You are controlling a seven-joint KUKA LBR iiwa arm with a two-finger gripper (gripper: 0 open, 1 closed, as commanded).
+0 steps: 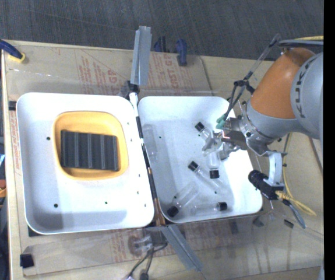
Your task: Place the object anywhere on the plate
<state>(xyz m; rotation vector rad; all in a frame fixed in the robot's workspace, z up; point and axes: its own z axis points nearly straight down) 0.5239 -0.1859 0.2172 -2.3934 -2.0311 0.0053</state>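
Observation:
A yellow plate (90, 119) with a dark ridged centre lies in the left white bin (33, 209). Several small clear vials with black caps are scattered in the right white bin (167, 112): one at the back (200, 126), one in the middle (194, 167), one near the front left corner (175, 210). My gripper (215, 144) hangs over the right half of the right bin, close above the vials near its middle. The vial with cap (214, 172) lies just in front of it. I see nothing clearly held.
The grey arm with its orange band (278, 92) comes in over the right bin's right wall. A metal divider (141, 54) stands behind the gap between the bins. Blue clamps (182, 51) sit on the bench's back edge, and cables trail at the front right.

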